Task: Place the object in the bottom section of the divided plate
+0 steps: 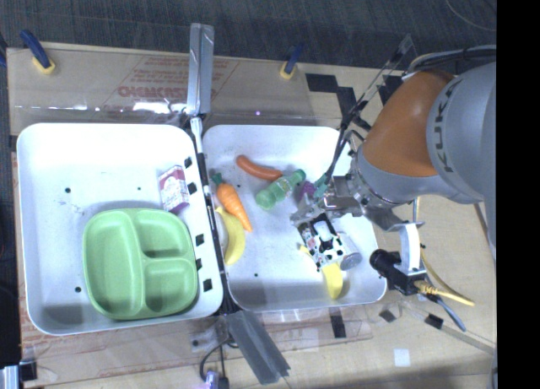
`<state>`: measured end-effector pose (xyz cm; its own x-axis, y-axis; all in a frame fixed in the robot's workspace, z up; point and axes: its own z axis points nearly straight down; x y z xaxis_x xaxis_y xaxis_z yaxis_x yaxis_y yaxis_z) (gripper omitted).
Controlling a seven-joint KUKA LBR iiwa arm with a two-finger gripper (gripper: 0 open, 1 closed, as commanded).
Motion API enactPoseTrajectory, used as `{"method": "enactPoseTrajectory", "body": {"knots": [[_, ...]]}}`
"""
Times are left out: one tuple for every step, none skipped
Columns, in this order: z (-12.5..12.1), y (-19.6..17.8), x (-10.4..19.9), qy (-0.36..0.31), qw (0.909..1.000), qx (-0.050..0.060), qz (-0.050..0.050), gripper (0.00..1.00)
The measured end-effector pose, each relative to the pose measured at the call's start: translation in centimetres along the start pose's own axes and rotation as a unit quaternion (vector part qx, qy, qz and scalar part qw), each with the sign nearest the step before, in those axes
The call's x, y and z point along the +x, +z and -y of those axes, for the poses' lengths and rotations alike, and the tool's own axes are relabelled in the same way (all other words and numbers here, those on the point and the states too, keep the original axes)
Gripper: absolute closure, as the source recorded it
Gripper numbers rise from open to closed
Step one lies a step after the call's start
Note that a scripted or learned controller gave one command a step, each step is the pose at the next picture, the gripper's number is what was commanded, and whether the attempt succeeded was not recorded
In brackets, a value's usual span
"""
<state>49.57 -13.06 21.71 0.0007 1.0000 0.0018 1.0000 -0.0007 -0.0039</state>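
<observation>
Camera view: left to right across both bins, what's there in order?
Green divided plate → small purple-labelled packet → banana → orange sausage-shaped toy → green bottle → gripper. The carrot overlaps the banana, so it is left out.

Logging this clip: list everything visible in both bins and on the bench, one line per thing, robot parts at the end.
divided plate: 1, light green, left bin, near its front
small carton: 1, purple and white, left bin, just behind the plate
carrot: 1, orange, right bin, by the divider
banana: 1, yellow, right bin, front left
sausage: 1, orange-red, right bin, rear
bottle: 1, green, right bin, centre
yellow object: 1, right bin, front right
bins: 2, white, side by side
clamps: 2, blue and yellow, bench rear edge
gripper: 1, black and white, over right bin
arm: 1, grey with orange band, from the right
</observation>
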Motion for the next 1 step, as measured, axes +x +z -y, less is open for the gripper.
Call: {"method": "enactPoseTrajectory", "body": {"knots": [[-0.79,2.7,7.73,0.065,0.9979,0.001,0.0,1.0]]}}
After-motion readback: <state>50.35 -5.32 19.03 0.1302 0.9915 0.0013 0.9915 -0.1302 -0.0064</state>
